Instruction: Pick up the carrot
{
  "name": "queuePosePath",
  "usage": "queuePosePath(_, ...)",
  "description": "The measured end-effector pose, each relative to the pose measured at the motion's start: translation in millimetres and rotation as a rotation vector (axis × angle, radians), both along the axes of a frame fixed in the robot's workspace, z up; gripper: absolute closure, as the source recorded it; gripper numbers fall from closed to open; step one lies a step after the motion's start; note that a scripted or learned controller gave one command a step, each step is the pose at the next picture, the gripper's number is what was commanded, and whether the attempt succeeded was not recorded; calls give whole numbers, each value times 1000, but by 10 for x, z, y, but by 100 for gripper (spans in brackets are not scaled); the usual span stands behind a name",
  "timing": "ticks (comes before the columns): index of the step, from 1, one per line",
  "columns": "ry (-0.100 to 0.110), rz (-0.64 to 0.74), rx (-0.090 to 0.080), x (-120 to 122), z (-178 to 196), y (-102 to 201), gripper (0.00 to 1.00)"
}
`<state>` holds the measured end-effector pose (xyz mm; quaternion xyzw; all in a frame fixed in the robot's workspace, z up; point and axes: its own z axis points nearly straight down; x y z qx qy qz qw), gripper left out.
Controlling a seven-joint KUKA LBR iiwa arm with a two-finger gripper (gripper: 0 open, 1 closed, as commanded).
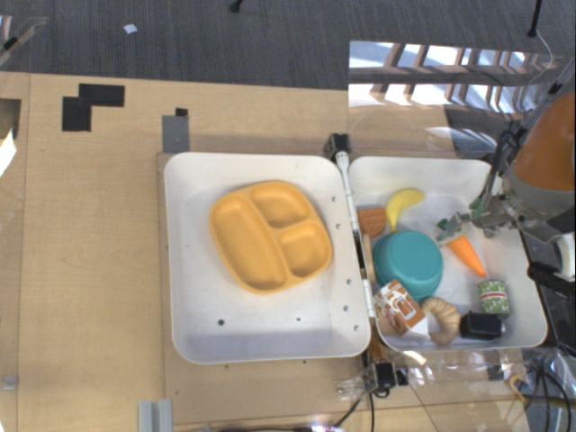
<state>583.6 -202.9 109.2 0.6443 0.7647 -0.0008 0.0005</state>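
The gripper (475, 216) hangs low over the right-hand bin (447, 168), near its right wall, at the end of the grey arm (549, 165) that comes in from the right with its orange band showing above the wrist. Whether its fingers are apart or closed I cannot tell from here — the wrist and its fittings crowd that spot. Nothing can be seen between them.

The carrot (467, 254) lies on the bin floor just below the gripper, a small orange cone with its green top (447, 229) pointing up and left toward the tool, its tip pointing down and right. The green top sits right beside the gripper's end; I cannot say whether they touch.

Just left of the carrot is a teal bowl (409, 263), and above that a yellow banana (402, 206) with a brown block (370, 220) beside it. Along the near edge of the same bin lie a printed snack packet (398, 308), a tan curved pastry (443, 319), a black object (481, 326) and a small green-and-white can (493, 296) — the can sits below the carrot's tip, a little apart from it.

The left-hand bin (202, 322) holds a yellow divided plate (268, 235), lying flat near its middle.
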Motion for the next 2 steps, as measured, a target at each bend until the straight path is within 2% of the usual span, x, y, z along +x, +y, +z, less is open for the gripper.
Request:
queuePosePath(1,-22,-77,-10,-85,-192,124,0)
queuePosePath(2,-28,-70,-11,-55,-87,137,100)
